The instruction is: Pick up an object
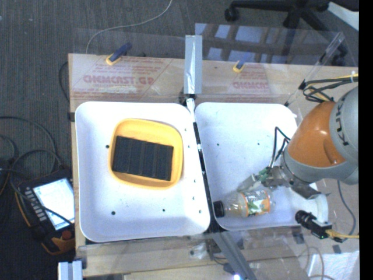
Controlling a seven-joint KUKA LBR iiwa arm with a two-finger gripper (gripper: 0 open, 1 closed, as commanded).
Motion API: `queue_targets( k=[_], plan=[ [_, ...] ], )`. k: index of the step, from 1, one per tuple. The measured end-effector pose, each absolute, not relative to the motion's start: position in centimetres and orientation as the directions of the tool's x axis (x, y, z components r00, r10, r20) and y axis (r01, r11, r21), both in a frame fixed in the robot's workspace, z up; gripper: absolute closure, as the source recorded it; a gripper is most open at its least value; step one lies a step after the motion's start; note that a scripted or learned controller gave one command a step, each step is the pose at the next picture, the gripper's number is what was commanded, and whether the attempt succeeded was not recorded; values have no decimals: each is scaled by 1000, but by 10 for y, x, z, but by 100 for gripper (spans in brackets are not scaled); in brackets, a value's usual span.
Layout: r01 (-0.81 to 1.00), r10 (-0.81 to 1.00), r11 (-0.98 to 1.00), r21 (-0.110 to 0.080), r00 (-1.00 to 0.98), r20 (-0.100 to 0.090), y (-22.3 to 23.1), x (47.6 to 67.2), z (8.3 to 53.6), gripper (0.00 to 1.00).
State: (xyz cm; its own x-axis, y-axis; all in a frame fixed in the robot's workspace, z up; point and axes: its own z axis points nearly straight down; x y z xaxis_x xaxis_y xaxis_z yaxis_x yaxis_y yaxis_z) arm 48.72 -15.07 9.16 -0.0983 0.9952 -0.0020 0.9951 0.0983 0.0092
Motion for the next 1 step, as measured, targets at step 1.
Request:
queue_targets(
  k=[1],
  plan=[
    [995, 995, 101, 15, -101, 0, -149, 490, 101, 100]
  ],
)
